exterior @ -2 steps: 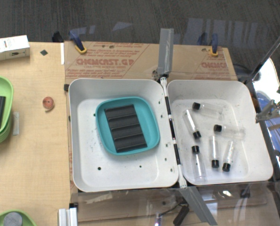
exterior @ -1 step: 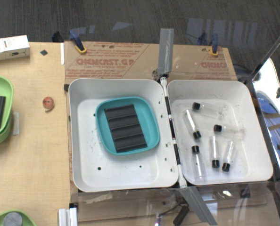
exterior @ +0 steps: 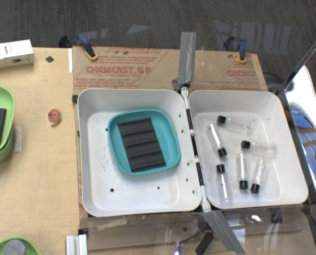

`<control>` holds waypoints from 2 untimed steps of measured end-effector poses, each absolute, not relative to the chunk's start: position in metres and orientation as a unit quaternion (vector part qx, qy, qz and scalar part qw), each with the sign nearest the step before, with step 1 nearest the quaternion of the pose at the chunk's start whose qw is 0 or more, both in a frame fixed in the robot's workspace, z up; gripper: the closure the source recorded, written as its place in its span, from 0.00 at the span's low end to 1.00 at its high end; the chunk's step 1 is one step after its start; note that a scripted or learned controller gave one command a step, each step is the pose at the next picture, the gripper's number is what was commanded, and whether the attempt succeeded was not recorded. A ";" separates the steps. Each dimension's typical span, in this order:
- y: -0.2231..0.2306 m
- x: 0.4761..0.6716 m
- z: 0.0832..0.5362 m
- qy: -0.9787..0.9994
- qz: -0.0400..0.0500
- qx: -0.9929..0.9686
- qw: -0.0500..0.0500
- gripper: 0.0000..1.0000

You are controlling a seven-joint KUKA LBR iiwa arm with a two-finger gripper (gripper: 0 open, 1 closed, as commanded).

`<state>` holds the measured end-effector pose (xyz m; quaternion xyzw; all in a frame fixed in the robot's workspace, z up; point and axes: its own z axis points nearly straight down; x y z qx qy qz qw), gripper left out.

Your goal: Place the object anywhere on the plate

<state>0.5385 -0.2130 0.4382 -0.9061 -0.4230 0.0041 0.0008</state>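
Teal against white: the plate lies flat in the left bin, slightly turned, with a dark ribbed insert covering most of its floor. Nothing else rests on the plate.

The task's things are in the right bin, well apart from the plate and across the divide where the two bins meet. About six clear tubes with black caps lie scattered on its floor. One tube lies near the back, its cap pointing left. A second tube runs slantwise below it, its cap at the near end. A short one sits near the middle. Three more lie towards the front: one tube on the left with its cap at the far end, and two tubes just beside each other with their caps at the near end.

I cannot tell whether the end effector is spread or pressed together.

A brown cardboard sheet with red print lies under the back of the bins, held by a clamp on the left and another clamp on the right. A grey upright post stands behind the seam between the bins. On the wooden tabletop to the left are a green bowl, a white box and a small reddish round piece.
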 end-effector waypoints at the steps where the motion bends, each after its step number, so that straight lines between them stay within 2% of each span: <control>1: -0.215 0.558 0.438 -0.365 0.004 -0.931 0.001 0.00; 2: -0.217 0.581 0.438 -0.303 0.004 -0.953 0.001 0.00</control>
